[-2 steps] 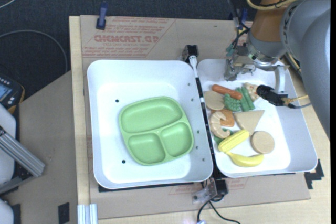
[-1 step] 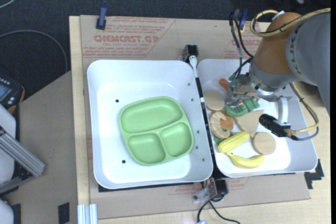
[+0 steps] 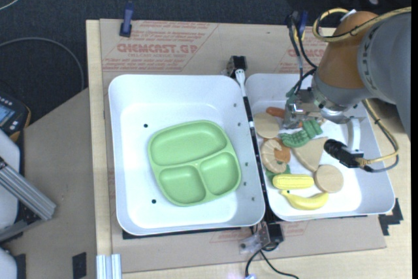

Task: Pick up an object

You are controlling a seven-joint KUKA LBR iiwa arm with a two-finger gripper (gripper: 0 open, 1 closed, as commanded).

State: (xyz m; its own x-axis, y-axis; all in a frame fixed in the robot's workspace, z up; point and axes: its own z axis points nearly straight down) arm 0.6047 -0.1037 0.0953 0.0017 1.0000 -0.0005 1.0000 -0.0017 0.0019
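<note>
Camera view showed our gripper (image 3: 295, 115) low over the green toy (image 3: 302, 135) just under it; we could not tell its grip. We judged a slow, straight drop best.

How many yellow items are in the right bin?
2: a corn cob near the bin's front, and a banana just in front of it, touching. The arm covers part of the bin, so more may be hidden.

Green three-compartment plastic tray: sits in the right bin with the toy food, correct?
No. The camera view shows the green three-compartment plastic tray alone in the left white bin; the toy food, such as the yellow plastic banana, lies in the right white bin.
</note>
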